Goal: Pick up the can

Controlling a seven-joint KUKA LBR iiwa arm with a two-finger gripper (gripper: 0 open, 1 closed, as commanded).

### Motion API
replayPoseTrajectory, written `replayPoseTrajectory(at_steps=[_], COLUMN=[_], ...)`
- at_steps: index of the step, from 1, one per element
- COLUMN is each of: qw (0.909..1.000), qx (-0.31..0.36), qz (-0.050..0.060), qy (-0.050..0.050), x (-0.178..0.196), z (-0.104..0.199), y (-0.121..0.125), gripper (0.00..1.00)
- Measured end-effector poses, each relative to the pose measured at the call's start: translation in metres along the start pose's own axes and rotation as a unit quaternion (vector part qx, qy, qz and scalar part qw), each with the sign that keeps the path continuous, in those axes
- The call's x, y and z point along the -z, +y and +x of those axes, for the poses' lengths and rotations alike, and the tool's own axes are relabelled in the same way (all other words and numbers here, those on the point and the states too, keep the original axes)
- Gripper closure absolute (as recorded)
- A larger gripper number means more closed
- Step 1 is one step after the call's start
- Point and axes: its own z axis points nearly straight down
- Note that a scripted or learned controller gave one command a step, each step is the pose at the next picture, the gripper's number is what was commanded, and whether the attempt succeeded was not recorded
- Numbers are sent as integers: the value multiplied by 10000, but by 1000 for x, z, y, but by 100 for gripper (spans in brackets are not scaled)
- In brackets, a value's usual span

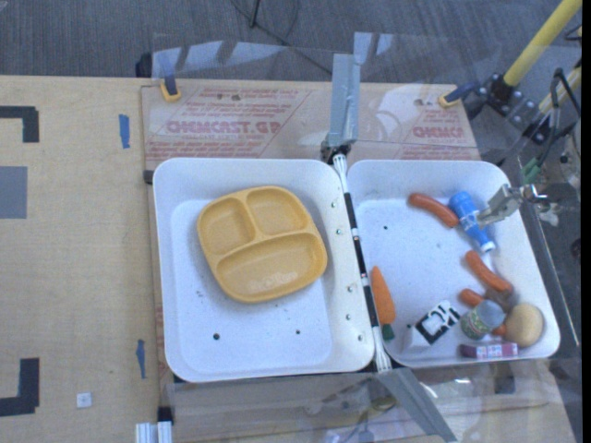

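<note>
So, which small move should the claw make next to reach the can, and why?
Probably move the claw toward the front of the right bin. It now sits by the blue bottle, while what looks like the can lies nearer the front edge, beside the tan round object, so they are not yet lined up.
</note>
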Motion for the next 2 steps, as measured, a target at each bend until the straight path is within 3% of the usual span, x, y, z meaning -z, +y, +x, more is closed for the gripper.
replayPoseTrajectory(at_steps=[1, 2], qw=[9929, 9758], qx=[-1187, -2185], qz=[5, -72], qy=[4, 3], x=[-160, -181], z=[11, 80], y=[-60, -55], gripper=[0, 0])
